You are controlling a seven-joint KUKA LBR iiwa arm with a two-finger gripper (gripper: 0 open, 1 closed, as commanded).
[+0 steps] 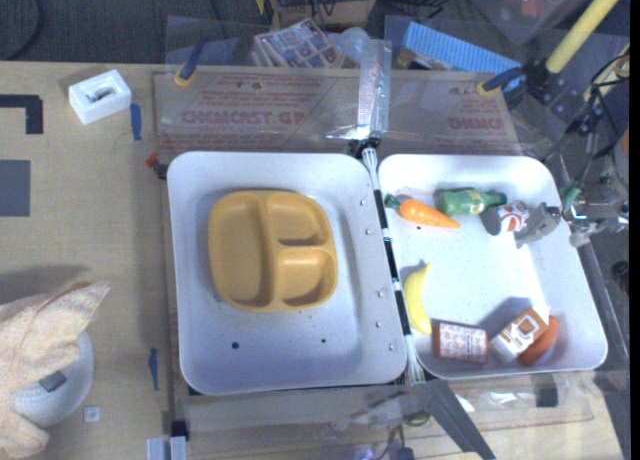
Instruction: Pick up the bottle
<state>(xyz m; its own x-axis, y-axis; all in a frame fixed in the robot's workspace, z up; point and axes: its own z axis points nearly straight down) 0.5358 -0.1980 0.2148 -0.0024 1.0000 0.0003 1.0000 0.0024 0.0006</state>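
Observation:
The bottle [468,201] is green and lies on its side near the back of the right bin [520,278], pointing left to right. An orange carrot [425,213] lies just left of it, almost touching its left end. A small dark piece [493,218] sits at its right end.
A red-and-white item [511,218] and a grey item [541,221] lie right of the bottle. A banana [416,298] rests by the bin's left wall. A brown packet [461,341], a small carton [522,331] and a red fruit [545,343] sit at the front. The left bin [200,348] holds a yellow divided tray [272,250].

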